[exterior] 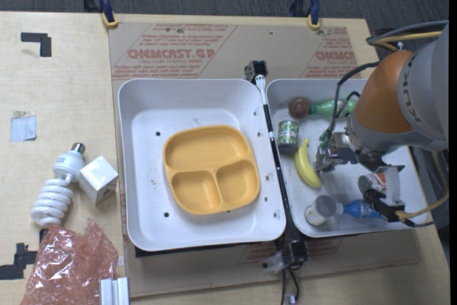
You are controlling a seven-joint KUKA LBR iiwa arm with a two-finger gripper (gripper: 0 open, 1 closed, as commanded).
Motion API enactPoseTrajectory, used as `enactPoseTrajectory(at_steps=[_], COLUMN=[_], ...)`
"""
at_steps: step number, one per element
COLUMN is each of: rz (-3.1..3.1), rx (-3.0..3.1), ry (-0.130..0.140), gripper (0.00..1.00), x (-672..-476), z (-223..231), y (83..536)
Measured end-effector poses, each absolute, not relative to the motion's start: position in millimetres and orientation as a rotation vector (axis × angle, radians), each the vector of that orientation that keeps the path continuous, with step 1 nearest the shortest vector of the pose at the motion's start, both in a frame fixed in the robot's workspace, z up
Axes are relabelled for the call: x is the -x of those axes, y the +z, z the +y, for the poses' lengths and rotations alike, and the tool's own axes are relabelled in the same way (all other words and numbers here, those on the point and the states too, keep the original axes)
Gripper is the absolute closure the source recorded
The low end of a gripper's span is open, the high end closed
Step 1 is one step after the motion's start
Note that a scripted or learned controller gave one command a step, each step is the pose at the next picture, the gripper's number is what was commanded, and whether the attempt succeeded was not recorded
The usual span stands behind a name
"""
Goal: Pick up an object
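Observation:
My gripper hangs over the right bin, just right of a yellow banana that lies near the bin's left wall. A small green can stands above the banana. Further back sits a dark red ball-shaped object with a green piece beside it. Near the front of the bin lie a grey cup-like item and a blue object. The arm's grey and orange body hides the right part of this bin. I see nothing between the gripper and the bin's contents that it holds.
The left bin holds a yellow divided plate. Outside the bins on the left bench lie a spiral light bulb, a small white box and a crumpled pink bag. Cables trail from the wrist at the right.

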State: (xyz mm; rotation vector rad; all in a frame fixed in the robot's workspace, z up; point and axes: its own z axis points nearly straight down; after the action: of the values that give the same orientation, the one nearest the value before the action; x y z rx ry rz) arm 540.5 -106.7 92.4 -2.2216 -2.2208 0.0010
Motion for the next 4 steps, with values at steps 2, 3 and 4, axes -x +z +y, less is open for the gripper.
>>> enactPoseTrajectory(at_steps=[2, 3, 4], rz=[-2.22, -2.225, -2.22], rx=[2.223, 2.219, 2.223], ry=[-0.002, 0.001, 0.0], gripper=[0.0, 0.0, 0.0], x=[-478.3, -547.0, -491.1], z=[-102, -102, -115], y=[103, 92, 92])
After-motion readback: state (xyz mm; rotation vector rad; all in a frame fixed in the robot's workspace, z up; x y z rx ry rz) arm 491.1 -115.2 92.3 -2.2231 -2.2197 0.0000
